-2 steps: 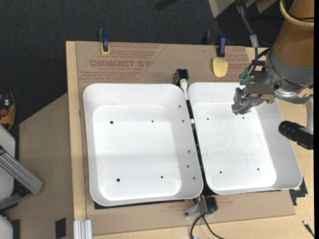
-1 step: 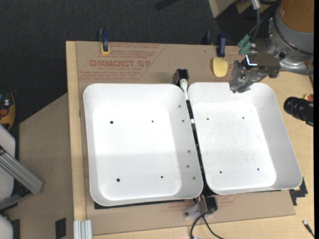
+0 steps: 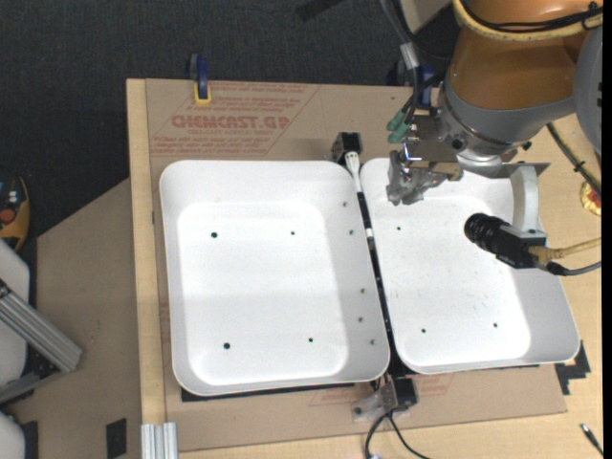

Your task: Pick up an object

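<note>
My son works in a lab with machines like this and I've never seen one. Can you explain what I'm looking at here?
This is one picture, taken by a fixed camera above a workbench, looking down at a slant. The big grey and orange shape at the top right is a robot arm. At its end is a small gripper, a two-finger claw for picking things up; it hangs over the far corner of the right bin. I can't tell whether it is open or shut, and I see nothing held in it. Beside it sits the left bin; both are shallow white bins resting on a brown board. A black cylinder with a cable is mounted on the arm.
</note>
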Action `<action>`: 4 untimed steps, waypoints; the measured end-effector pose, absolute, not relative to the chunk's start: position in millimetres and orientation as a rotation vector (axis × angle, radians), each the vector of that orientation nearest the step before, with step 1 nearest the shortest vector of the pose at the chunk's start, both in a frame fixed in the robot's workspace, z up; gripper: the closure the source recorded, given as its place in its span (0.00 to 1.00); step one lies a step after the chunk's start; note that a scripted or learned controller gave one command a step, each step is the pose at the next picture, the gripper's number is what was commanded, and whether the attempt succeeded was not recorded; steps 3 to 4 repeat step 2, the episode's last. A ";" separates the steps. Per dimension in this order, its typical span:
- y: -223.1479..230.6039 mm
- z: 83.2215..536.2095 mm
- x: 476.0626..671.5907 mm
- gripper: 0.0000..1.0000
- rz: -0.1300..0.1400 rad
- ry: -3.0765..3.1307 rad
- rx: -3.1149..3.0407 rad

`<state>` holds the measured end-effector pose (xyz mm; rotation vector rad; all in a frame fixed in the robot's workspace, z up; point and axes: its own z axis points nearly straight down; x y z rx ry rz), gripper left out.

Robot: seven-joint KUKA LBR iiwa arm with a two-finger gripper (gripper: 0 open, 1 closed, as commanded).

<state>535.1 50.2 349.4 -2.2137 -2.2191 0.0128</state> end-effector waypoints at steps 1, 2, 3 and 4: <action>35.5 377.4 524.2 1.00 -0.004 -2.222 -2.225; 40.4 362.7 496.9 1.00 0.004 -2.219 -2.219; 40.4 362.7 496.9 1.00 0.004 -2.219 -2.219; 40.4 362.7 496.9 1.00 0.004 -2.219 -2.219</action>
